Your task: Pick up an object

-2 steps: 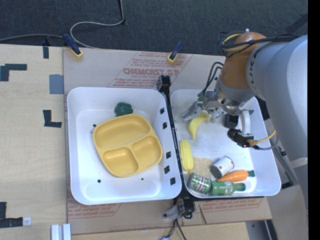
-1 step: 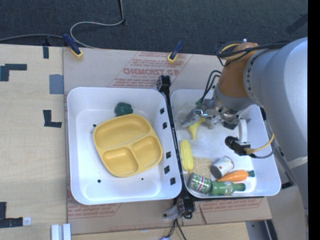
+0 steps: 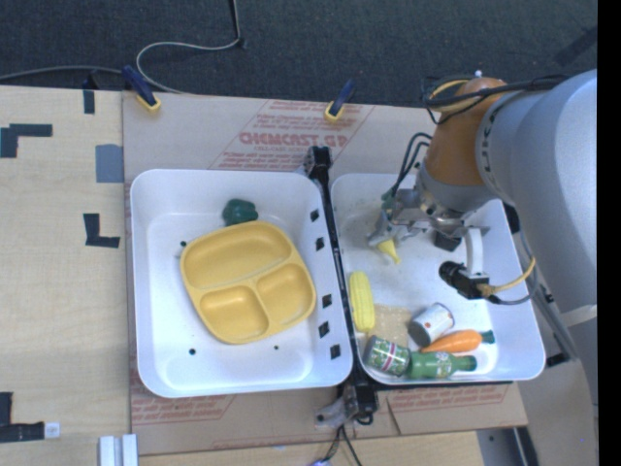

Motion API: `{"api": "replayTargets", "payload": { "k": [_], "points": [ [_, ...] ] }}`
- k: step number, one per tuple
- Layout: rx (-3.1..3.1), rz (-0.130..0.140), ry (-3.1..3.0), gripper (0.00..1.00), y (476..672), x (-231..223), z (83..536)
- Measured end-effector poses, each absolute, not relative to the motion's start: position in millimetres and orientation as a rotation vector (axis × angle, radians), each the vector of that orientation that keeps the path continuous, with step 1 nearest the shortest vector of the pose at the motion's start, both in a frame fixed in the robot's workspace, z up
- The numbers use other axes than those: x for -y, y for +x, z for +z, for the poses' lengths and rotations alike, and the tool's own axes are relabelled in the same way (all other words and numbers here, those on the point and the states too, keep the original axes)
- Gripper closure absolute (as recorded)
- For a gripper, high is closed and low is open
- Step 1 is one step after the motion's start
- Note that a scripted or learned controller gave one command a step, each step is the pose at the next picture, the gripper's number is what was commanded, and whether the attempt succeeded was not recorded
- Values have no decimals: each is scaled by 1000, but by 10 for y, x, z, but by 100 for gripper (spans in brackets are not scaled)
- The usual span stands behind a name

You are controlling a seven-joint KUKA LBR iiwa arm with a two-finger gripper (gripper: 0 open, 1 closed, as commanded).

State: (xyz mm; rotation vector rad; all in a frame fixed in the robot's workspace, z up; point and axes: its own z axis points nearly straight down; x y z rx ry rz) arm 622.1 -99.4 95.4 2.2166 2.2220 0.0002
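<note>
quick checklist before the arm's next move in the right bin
1. Gripper over the right bin: ok.
2. Something between its fingers: cannot tell; a small yellow piece sits at the tips.
3. Corn free to grab, lying apart from the pile: ok.
4. Can, carrot and green bottle spaced for a clean grasp: not ok, crowded in the near corner.
5. Tray out of the way in the left bin: ok.

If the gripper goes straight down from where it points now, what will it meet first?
Probably the small yellow piece right under the gripper, over the right bin floor. Whether it touches the piece already is unclear; depth is hard to judge. The corn cob lies lower in the view, outside that line.
</note>
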Motion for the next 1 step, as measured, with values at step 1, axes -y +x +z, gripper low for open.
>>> {"api": "replayTargets", "payload": {
  "k": [1],
  "points": [
    [-2225, 1, 2219, 100, 5989, 310, 1845]
  ]
}}
